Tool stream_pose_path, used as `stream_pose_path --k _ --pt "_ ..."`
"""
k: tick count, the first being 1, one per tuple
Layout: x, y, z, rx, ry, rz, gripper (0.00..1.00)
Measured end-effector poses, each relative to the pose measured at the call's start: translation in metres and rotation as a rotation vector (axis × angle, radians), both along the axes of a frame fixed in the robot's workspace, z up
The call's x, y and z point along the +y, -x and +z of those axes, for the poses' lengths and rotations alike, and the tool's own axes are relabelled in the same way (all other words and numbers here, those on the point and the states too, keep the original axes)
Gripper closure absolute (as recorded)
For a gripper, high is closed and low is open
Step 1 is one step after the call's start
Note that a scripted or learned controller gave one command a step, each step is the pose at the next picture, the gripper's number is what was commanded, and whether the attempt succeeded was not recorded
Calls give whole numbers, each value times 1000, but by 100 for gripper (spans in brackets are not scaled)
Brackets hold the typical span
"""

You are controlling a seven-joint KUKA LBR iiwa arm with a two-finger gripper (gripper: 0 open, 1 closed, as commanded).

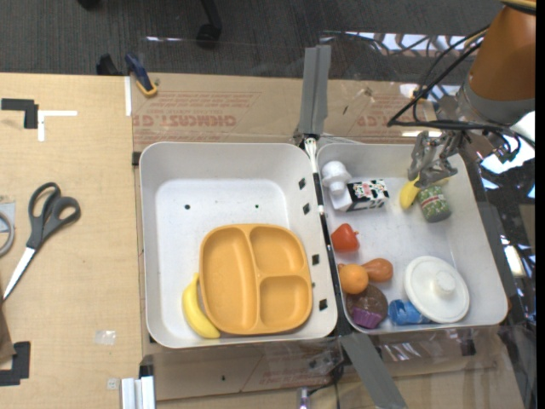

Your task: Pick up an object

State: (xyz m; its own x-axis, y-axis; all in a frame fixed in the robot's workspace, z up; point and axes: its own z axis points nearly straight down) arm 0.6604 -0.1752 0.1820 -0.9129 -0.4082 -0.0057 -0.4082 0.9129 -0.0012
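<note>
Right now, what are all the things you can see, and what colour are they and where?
Divided plate: 1, orange-yellow, left bin.
Banana: 1, yellow, left bin, tucked at the plate's left edge.
Left bin: 1, white.
Right bin: 1, white.
Small carton: 1, black and white, right bin, top.
White bottle: 1, right bin, left of the carton.
Green jar: 1, right bin, under the gripper.
Small yellow piece: 1, left of the jar.
Red piece: 1, right bin, left side.
Orange pieces: 2, below the red one.
Purple piece: 1, right bin, bottom.
Blue piece: 1, beside the purple one.
White lid: 1, right bin, bottom right.
Scissors: 1, black handles, on the bench at left.
Gripper: 1, grey, over the jar.
</note>
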Motion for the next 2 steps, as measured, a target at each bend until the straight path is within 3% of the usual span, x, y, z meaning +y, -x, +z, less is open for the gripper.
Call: stream_pose_path --k 1,2 --pt "-45 25 -88 1 0 122 100" --pt "-46 111 -46 2 1 106 100"
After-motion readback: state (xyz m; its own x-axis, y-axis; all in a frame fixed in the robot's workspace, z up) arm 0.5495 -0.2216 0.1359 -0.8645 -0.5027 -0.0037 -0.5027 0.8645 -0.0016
